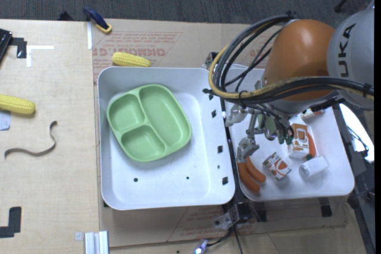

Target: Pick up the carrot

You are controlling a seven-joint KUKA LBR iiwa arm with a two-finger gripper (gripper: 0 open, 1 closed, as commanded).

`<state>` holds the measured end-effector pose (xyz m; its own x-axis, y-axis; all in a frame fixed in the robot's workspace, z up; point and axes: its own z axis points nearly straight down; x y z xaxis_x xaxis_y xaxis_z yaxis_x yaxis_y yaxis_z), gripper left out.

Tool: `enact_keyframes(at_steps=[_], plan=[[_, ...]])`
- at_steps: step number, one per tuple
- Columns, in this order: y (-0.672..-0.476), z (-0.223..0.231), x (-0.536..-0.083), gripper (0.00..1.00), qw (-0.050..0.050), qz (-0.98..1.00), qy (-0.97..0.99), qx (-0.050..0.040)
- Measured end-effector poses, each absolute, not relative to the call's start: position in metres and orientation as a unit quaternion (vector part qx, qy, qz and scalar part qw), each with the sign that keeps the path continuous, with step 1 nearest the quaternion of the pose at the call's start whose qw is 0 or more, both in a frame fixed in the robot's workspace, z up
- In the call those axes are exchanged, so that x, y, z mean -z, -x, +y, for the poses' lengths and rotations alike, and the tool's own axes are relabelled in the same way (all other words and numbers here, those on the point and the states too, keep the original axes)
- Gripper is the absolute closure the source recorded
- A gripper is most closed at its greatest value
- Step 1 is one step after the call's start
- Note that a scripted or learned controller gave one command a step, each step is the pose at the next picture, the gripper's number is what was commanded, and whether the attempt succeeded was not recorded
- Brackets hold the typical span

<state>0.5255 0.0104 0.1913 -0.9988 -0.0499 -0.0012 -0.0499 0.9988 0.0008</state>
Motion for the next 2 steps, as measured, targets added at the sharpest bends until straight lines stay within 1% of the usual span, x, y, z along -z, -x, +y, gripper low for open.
enact_keyframes(at_steps=[1,2], plan=[[-0.481,0.072,-0.191,0.0,0.0,0.998,-0.067,0.0004],[-0.477,0.129,-0.103,0.0,-0.001,0.999,-0.034,0.0005]])
